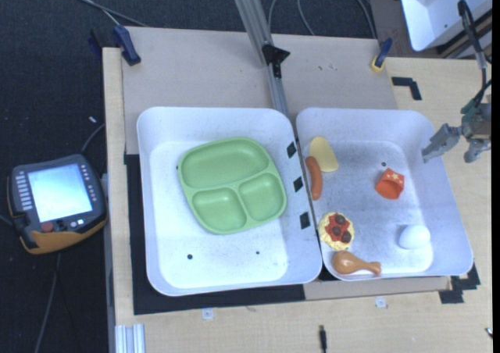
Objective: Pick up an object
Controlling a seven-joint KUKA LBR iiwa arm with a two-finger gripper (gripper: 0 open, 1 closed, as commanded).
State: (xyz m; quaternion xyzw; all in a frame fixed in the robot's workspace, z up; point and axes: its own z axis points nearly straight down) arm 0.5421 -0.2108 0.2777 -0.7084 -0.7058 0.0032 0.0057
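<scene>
From the overhead camera I see the gripper (455,143) at the right edge of the frame, over the right bin's (437,129) upper right rim; its fingers are spread open and grip nothing. In that bin lie a red piece (390,184) right of centre, a white ball (413,237), a drumstick (355,265), a pizza (337,229), a sausage (314,176) and a yellow piece (323,154). The left bin (156,211) holds a green tray (232,185).

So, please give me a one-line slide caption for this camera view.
Tool at the right bin's far edge, above toy foods; green divided plate in the left bin.
</scene>
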